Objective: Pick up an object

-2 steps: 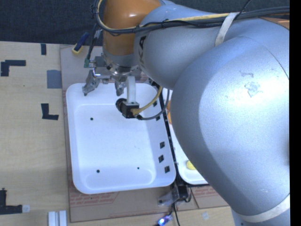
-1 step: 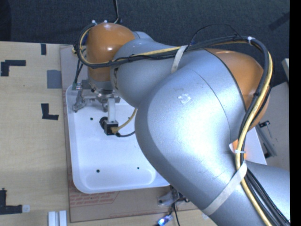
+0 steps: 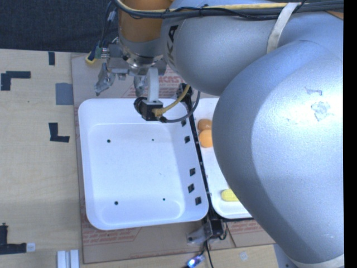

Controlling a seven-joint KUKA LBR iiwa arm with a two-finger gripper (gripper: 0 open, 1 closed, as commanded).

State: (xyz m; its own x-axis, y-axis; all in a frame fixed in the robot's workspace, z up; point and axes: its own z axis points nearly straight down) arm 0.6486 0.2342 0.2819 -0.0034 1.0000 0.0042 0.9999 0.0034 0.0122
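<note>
My gripper (image 3: 111, 78) hangs under the orange wrist band, over the back rim of the left white bin (image 3: 89, 166). Nothing shows held beneath it. In the right white bin (image 3: 223, 208), just past the divider, lie two small orange objects, one (image 3: 204, 125) behind the other (image 3: 206, 140). A small yellow object (image 3: 228, 195) rests near that bin's front edge. My grey arm hides most of the right bin.
The bulky grey arm (image 3: 279, 121) spans the right half of the view. Black tape marks (image 3: 56, 133) dot the wooden bench on the left. Brown cardboard (image 3: 111, 236) lies under the bins.
</note>
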